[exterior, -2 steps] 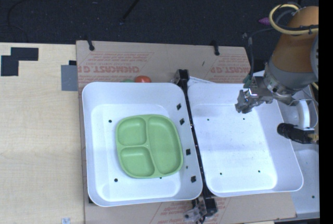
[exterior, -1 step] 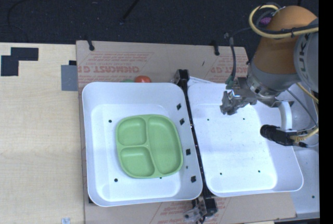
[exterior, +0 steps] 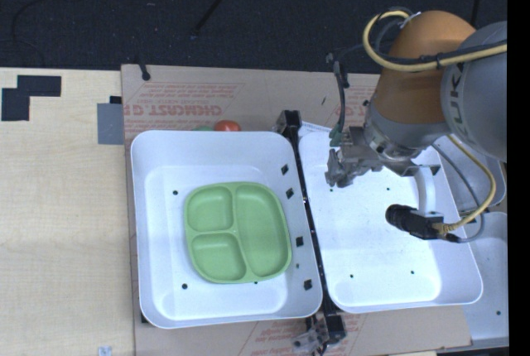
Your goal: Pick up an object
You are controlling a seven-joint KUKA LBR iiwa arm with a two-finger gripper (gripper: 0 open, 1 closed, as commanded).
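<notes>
A light green plate with three compartments lies flat in the middle of the left bin. My gripper hangs low over the upper left part of the right bin, close to the divider between the bins. It is well to the right of the plate and apart from it. I see nothing held under it. The grey wrist with its orange band hides the right bin's far corner.
A small red-orange object, with a bit of green beside it, lies just behind the left bin's far rim on the cardboard. A black cable fitting with a yellow cable hangs over the right bin. Black clamps join the bins.
</notes>
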